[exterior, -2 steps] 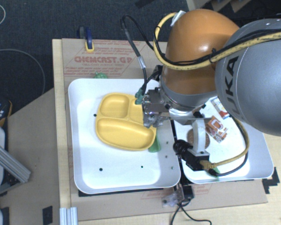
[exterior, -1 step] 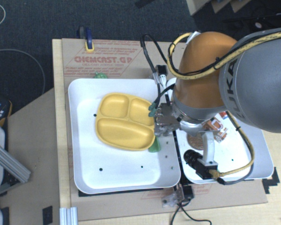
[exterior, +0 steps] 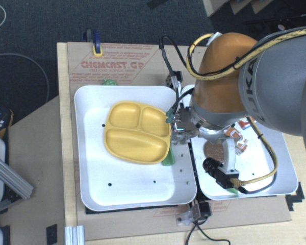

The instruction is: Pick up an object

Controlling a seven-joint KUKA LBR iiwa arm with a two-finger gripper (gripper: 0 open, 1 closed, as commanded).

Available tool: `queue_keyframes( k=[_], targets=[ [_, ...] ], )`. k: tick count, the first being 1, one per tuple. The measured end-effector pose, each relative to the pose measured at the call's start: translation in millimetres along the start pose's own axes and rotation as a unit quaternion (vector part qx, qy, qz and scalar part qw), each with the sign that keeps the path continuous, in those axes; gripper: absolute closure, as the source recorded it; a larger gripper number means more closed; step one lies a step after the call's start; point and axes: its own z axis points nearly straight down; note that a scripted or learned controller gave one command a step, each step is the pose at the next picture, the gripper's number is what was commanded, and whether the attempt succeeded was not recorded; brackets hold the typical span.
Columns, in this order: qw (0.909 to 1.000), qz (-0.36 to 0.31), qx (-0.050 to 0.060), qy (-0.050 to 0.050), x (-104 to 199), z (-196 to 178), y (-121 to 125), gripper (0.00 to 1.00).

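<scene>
The yellow divided plate (exterior: 136, 132) lies flat in the left bin (exterior: 92, 182), toward its right side, with its right rim just beside the gripper (exterior: 176, 128). A green object (exterior: 168, 158) peeks out from under the plate's lower right edge, just below the gripper. Whether the jaws are released or clenched cannot be told: the wrist and its orange band (exterior: 222, 80) cover them from above, and nothing can be seen between them.

The gripper sits over the ridge where the two bins meet, so a descent here may strike the bin wall rather than anything graspable. If it closes on the plate's thin, sloped rim, the plate will likely tip or slide leftward and slip free. The green object is half pinned under the plate and may drag it. In the right bin (exterior: 285, 177), under the arm, small items (exterior: 235, 135) lie well off to the gripper's right.
</scene>
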Motion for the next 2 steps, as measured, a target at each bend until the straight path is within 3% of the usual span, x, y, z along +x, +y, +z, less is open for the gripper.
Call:
queue_keyframes(
  k=[1,2],
  targets=[
    [1.0000,-0.006,-0.007,0.003,57.4,-83.2,-16.9,1.00],
    [1.0000,0.001,-0.007,0.001,1.4,-142.9,-16.1,1.00]
  ],
)
